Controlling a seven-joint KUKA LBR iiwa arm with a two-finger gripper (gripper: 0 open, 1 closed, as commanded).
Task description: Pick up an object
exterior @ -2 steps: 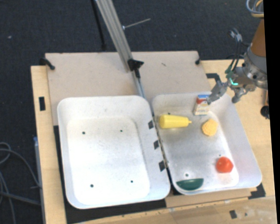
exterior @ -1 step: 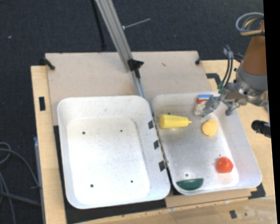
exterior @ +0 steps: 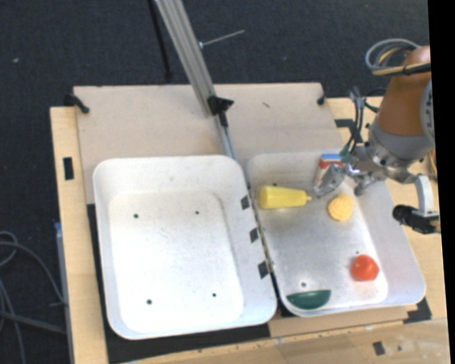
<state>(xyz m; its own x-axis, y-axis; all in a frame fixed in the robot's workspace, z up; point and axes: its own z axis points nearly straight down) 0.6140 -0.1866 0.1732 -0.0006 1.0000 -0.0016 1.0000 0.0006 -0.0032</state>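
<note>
We located the gripper over the upper part of the right-hand bin, the arm reaching in from the right of the view; its fingers pointed left and slightly down, and we could not tell whether they stood apart or together, so no grasp was recorded. Two candidates lay near the tips; the yellow wedge-shaped block lay just to the left of them, its long axis running left to right with the narrow end toward the gripper; the small yellow ball lay just below them. We judged the block the nearer in line with the fingers' reach. The orange-red ball and the dark green bowl-shaped piece lay well apart, toward the lower edge; the left-hand bin held no candidate.
</note>
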